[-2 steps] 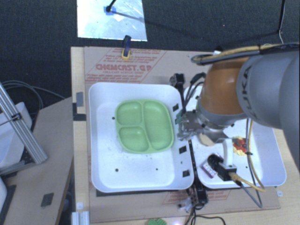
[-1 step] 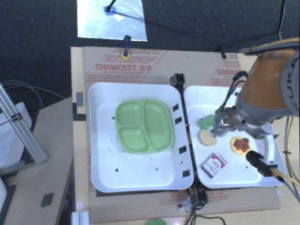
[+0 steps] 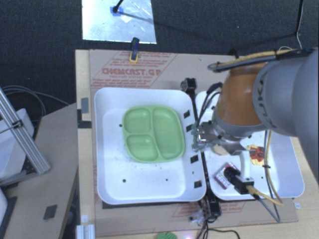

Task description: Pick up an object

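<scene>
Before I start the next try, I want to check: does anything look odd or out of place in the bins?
Nothing stands out. The green three-compartment plastic plate lies flat, slightly turned, in the left white bin, unspilled and undamaged.

A single fixed camera looks down from above the worktop (image 3: pixel 124 68) at a slant, taking in both white bins side by side: the left bin (image 3: pixel 107 133) sits near the middle of the picture and the right bin (image 3: pixel 291 178) toward its right side. The grey arm (image 3: pixel 284 96) enters from the right, looming large and near the lens, covering much of the right bin.
</scene>
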You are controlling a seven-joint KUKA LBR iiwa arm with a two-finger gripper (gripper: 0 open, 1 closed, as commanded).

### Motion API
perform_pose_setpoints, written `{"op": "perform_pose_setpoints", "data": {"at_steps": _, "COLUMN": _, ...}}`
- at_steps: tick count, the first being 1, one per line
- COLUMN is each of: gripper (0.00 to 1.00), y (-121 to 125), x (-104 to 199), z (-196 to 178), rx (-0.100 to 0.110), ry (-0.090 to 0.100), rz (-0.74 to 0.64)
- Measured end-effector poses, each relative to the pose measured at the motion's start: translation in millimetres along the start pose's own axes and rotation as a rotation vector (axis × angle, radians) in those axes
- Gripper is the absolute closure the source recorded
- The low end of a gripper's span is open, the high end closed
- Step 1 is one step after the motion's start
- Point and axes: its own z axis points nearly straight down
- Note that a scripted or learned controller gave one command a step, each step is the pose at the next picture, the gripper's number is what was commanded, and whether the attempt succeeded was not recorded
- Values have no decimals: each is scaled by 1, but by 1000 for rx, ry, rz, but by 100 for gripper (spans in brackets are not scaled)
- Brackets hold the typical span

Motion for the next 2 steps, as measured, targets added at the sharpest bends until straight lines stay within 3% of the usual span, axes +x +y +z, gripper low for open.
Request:
{"op": "perform_pose_setpoints", "data": {"at_steps": 1, "gripper": 100, "y": -1, "x": -54, "z": -43, "rx": -9, "ry": -5, "rz": 13}}
{"op": "perform_pose_setpoints", "data": {"at_steps": 2, "gripper": 100, "y": -23, "x": 17, "z": -38, "rx": -3, "ry": 0, "rz": 1}}
